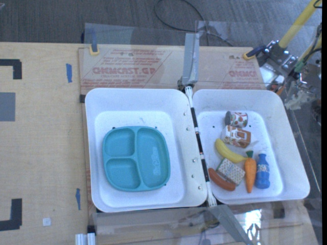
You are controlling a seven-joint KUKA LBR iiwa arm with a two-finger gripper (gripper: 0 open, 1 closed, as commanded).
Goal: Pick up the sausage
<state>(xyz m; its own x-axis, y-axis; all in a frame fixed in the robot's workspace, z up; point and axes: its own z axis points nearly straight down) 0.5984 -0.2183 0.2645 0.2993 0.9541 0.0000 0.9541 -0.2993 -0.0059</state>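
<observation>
The sausage (220,179) is a short reddish-orange link lying at the front left corner of the right bin (291,152). It rests against the bin's left wall. A small checkered packet (231,170) lies right beside it, touching or overlapping its upper right side. Nothing is gripping the sausage.
In the right bin are a banana (228,152), a carrot (250,174), a blue bottle (262,171), a small carton (237,136) and a can (236,119). The left bin (97,116) holds a teal divided plate (136,157). Clamps and a yellow pole (299,22) stand at the top right.
</observation>
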